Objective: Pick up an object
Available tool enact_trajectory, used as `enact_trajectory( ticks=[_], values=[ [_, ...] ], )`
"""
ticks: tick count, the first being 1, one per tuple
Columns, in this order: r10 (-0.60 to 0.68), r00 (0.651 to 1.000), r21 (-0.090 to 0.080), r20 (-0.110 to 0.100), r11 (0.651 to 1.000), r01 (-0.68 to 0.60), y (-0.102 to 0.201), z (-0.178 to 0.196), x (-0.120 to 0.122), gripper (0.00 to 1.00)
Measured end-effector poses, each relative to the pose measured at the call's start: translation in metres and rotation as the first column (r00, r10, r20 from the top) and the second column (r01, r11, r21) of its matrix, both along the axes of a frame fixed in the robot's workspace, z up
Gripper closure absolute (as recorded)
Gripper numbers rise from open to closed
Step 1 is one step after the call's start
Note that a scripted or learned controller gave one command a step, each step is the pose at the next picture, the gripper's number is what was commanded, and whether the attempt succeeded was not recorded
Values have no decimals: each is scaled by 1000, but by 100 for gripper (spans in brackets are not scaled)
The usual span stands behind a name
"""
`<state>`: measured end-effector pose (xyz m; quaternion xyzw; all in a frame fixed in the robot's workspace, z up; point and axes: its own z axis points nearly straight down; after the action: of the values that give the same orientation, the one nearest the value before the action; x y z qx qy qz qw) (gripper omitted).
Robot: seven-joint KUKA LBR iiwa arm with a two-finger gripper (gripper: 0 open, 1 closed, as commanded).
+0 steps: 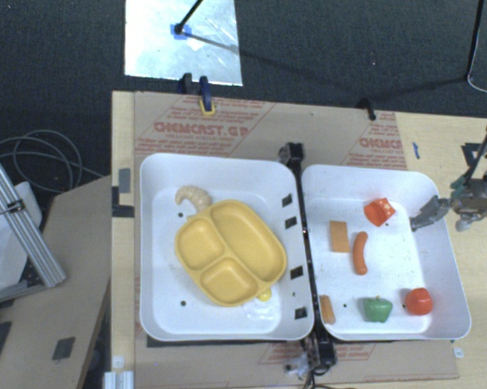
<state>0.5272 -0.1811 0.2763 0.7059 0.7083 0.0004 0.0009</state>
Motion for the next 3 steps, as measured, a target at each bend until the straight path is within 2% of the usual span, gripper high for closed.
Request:
enact_trajectory(
  ticks=[1,2,3],
  values=[
    [0,1000,7,-16,1000,1,35,-156,-28,0],
    [9,1000,3,5,1000,-9,140,-64,-40,0],
    [-10,1000,-3,-2,1000,10,32,-197,-33,0]
  ],
)
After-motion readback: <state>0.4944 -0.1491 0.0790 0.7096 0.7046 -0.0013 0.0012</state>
